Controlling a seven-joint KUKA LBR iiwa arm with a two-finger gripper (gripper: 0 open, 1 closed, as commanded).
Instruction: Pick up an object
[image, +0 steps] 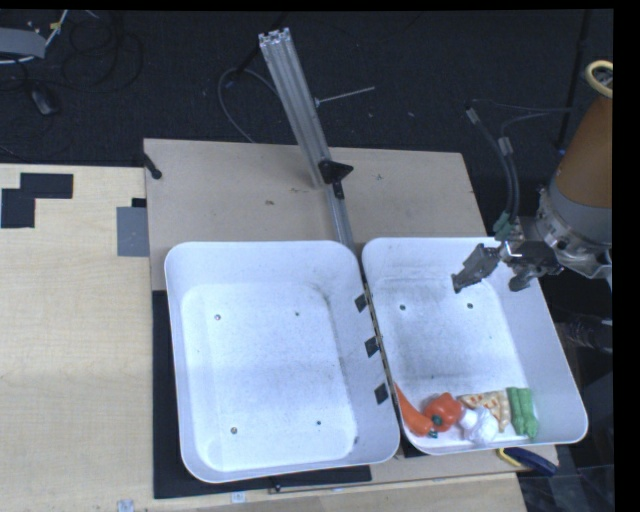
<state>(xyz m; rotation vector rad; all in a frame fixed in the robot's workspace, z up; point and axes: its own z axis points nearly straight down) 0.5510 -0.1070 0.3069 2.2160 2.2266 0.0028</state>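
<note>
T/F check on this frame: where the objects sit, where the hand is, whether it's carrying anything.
1. The objects are heaped in the near corner of the right bin. True: an orange toy, a green piece and a white item lie there together.
2. The hand has an object between its fingers. False: nothing is held.
3. The hand is over the left bin. False: it is above the far part of the right bin.
4. The hand is right on the heap. False: it is well apart from it, toward the bin's far side.
5. The bins sit side by side, rims meeting. True.
</note>
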